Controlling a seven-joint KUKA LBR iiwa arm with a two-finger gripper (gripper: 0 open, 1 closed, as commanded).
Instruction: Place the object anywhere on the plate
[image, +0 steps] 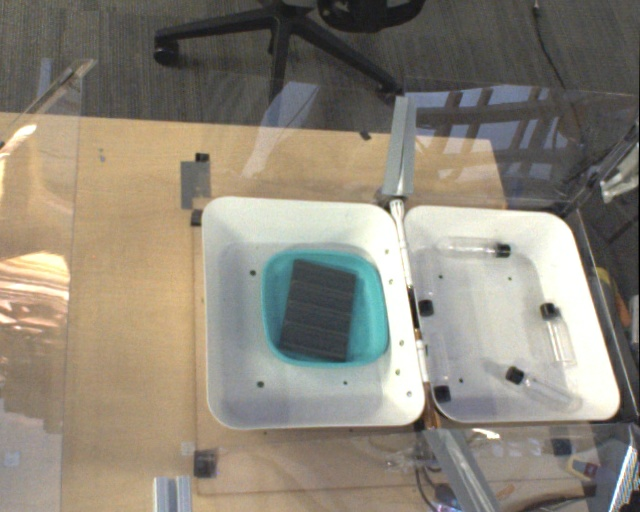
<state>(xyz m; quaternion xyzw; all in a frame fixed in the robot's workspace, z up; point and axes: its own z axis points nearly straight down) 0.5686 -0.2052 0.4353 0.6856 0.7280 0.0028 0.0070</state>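
A dark grey ribbed block (319, 311) lies flat on the teal plate (374, 318) in the middle of the left white bin (230, 300). The block rests fully inside the plate's rim, turned slightly clockwise.
The right white bin (580, 290) holds three clear tubes with black caps: one at the back (472, 247), one at the right (556, 331), one at the front (538, 385). A metal divider bar (398, 150) runs back between the bins. An office chair base (290, 30) stands beyond the bench.
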